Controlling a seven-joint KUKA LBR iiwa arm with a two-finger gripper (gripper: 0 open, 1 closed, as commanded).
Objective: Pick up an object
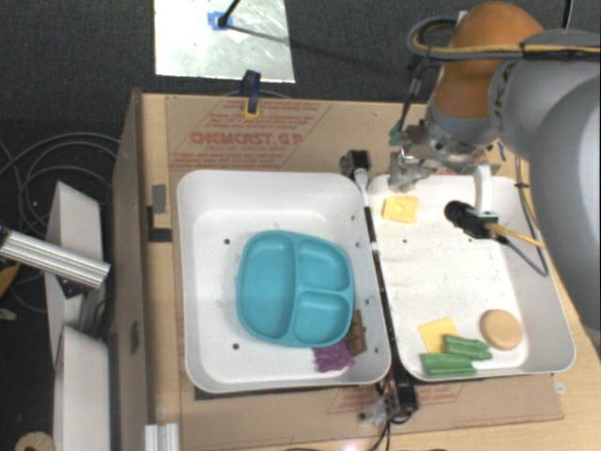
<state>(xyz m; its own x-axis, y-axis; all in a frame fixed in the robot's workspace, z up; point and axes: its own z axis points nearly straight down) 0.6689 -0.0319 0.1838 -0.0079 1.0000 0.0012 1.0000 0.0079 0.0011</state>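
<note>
Grey metal at the far-left corner of the right bin (441,271): the gripper (406,169) hangs over the bin's far rim. It is carried by the grey arm (554,101) with its orange band (488,40), which enters from the right. Whether the claw is wide or narrow cannot be told from this angle.

Just nearer the camera lies the yellow square (401,209), flat on the bin floor and close to the wall shared with the left bin (211,242).

The right bin's floor is white and faintly speckled — a broad bare stretch runs from the yellow square to the near end. There a yellow slab (438,332), green pods (455,355) and a tan disc (500,328) cluster by the near rim, the pods just beside the slab.

In the left bin a teal divided plate (294,287) takes up the middle, leaving a bare white margin on the far and left sides. A purple lump (331,357) and a brown piece (358,334) sit at the plate's near-right edge, by the shared wall.

Both bins rest on a cardboard sheet (244,139) with red print, and a blue-and-yellow clamp (251,92) grips its far edge. Around it is dark carpet (75,64) — a silver sheet (225,26) lies beyond the bench and looped cables (47,163) lie to the left.
</note>
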